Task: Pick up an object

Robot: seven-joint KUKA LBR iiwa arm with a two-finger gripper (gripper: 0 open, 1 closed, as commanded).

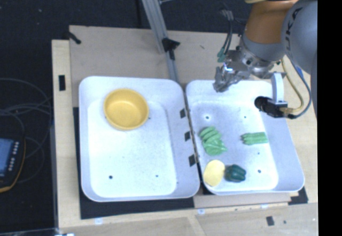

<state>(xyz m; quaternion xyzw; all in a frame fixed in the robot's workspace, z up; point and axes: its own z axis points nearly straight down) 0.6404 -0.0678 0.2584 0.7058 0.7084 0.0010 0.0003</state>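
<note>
The arm enters from the upper right of the frame, orange band uppermost, its end effector (223, 84) pointing down-left.

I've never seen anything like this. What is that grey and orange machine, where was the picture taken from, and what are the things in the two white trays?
It is a robot arm, reaching in from the right. The camera sits above the bench and looks down at a slant. The arm's hand hovers over the far edge of the right tray; nothing can be seen held in it. That tray holds a light green ridged piece, a small green piece, a pale yellow lump and a dark green lump touching it. The left tray holds a yellow bowl.
</note>
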